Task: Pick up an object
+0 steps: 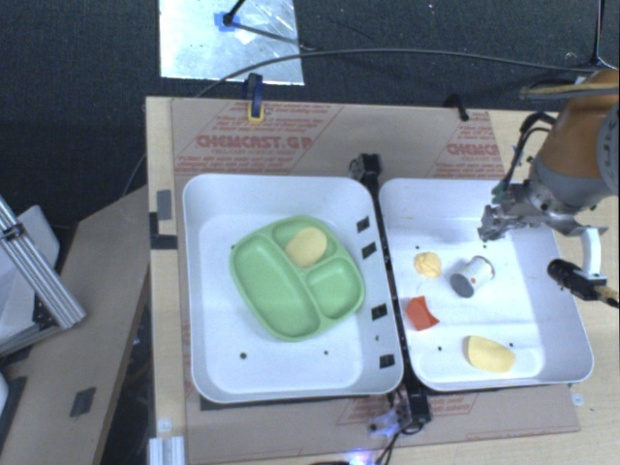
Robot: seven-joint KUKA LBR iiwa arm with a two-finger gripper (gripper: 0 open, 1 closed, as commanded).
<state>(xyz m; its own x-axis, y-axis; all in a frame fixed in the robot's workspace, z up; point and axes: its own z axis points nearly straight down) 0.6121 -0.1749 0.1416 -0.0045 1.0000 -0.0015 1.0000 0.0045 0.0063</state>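
Two shallow white plastic bins sit side by side on the brown cardboard-covered worktop (291, 129), the left bin (218, 260) and the right bin (562, 298) touching along a black clipped seam. Within the left bin lies a green three-compartment plastic plate (281, 303), and a pale yellow rounded lump (307, 247) rests in its upper compartment. From the right, the grey arm with its orange band (581, 134) reaches over the right bin's far corner; the tool (496, 223) hangs above the bin floor, and how far it is open cannot be told. Below it lie a yellow wedge-shaped piece (489, 354) near the front wall, a small grey-and-white cylinder (471, 276) tipped on its side, a red flat scrap (420, 313), and a small orange-yellow ball (427, 263) just beside the cylinder
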